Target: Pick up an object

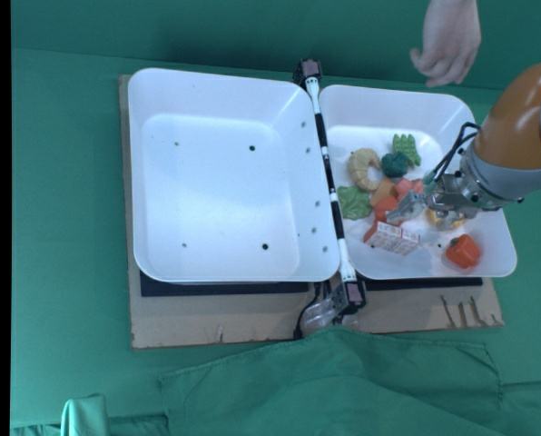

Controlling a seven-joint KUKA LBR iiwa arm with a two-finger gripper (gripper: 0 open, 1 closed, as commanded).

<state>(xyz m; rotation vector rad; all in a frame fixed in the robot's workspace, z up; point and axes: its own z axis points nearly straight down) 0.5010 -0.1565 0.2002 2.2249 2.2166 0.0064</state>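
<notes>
Green cloth surrounds two shallow white bins (221,80); grey two-finger gripper (414,205) hangs low among piled plastic toy foods (384,198), fingers' spread unclear

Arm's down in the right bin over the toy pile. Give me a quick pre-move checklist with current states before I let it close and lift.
1. Gripper positioned over the pile in the right bin: ok.
2. Object between the fingers: cannot tell; they are too small and cluttered to read.
3. Single target isolated: not ok; red pieces, the green leaf and the printed box crowd together.
4. Workspace free of people: not ok; a human hand hangs at the bin's far edge.
5. Left bin ready for a drop: ok.
</notes>
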